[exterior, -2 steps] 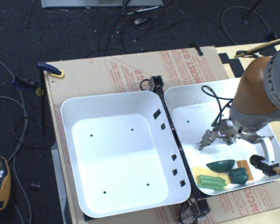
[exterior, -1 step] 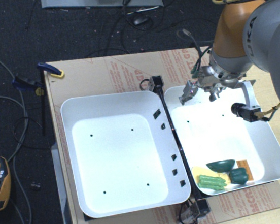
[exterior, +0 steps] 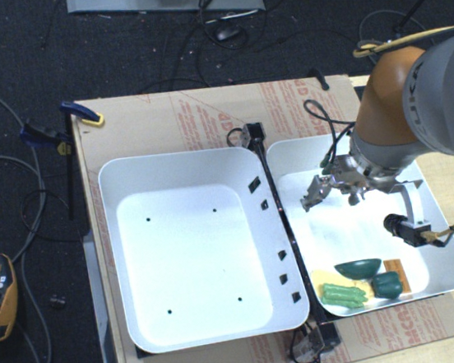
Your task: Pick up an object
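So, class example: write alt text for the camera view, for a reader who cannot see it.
A grey robot arm with an orange band reaches from the right over the right-hand white bin, its hand above the bin's floor. A dark green bowl, a green ridged piece and other small items sit bunched in that bin's near corner.

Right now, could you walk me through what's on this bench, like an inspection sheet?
Surface: wooden bench bearing a left bin and a right bin, both white and shallow, side by side.
Job's things: all at the right bin's near end: dark green bowl, light green bumpy piece, teal piece, yellow flat piece, orange-brown flat piece.
Clutter: blue and yellow clamp at the bench's far left corner.
Grippers: gripper above the right bin's far part, apart from the objects; nothing seen between the jaws.
Cables: black cable looping near the wrist.
Surroundings: dark floor with loose wires.
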`<state>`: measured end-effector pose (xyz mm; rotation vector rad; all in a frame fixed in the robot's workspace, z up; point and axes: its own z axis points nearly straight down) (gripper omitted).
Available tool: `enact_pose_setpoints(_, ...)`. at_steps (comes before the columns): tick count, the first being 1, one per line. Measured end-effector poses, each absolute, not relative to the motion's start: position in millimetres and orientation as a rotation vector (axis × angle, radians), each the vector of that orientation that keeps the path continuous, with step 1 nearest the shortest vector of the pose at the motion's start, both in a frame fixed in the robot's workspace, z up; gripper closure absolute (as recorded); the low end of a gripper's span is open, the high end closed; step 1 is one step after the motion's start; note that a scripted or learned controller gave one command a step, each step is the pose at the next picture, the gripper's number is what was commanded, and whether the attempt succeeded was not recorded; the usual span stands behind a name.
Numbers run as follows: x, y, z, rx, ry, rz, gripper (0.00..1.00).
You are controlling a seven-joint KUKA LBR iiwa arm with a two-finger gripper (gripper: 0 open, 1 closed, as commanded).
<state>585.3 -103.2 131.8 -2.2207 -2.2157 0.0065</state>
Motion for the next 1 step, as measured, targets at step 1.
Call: enact_pose_setpoints(1, 560.9, -119.3, 86.3, -2.221, -2.217, 0.004, 0.0)
